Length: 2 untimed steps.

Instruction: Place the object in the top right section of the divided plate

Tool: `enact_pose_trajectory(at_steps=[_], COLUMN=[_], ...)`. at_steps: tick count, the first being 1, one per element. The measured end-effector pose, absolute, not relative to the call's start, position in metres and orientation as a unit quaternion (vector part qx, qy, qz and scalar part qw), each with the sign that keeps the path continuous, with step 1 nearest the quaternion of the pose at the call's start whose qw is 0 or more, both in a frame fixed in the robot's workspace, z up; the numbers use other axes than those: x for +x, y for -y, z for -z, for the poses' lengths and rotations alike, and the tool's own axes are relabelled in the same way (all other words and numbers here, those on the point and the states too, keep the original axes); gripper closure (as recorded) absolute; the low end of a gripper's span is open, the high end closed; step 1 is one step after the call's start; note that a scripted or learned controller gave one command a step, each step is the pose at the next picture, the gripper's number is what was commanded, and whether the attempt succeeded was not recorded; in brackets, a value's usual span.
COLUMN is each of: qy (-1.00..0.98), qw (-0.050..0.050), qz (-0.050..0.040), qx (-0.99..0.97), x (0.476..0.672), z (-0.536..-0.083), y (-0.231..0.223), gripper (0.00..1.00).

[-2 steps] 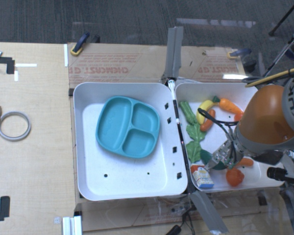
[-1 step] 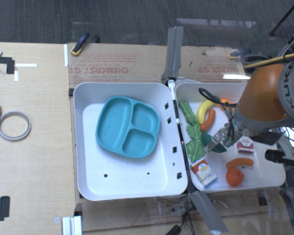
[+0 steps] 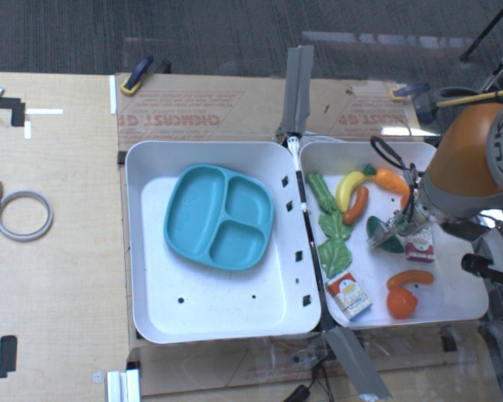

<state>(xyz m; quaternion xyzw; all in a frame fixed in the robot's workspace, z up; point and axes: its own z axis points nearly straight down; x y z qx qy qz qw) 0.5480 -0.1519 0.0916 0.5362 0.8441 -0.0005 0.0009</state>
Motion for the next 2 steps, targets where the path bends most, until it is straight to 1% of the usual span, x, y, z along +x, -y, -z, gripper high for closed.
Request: enact_pose_trajectory(at_steps=[1,2], qy=[-0.823,-0.934], qw=[-0.001,0.0], qz=[0.0003,-0.0002], qx=[0.568,0.357], x=[0.536,0.478], z=[-0.091,-0.092], y=[0.131,0.129], gripper=[1.0,1.0])
